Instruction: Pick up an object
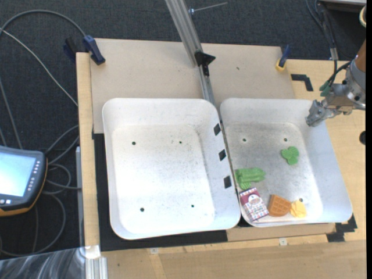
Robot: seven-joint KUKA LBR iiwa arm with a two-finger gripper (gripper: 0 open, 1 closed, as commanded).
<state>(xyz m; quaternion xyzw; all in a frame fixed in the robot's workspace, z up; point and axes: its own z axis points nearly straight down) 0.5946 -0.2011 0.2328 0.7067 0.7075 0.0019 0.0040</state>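
Black cables (40,68) trail over dark carpet (35,4) left of the surface (145,68), a handheld pendant (17,179) lies nearby, and 2 blue clamps (93,48) grip the board's rear edge.

**Robotics lab test cell**

Clearly a lab, not a home or shop. Plain board desk (151,68) held by blue clamps (93,48) at 10 o'clock, with black tape marks (302,81) near 2 o'clock. Two scuffed white bins (116,121) side by side at centre. Aluminium mast (180,16) rising at 12 o'clock. Loose cables (35,22) across dark carpet, and a handheld control pendant (17,179) at 9 o'clock.
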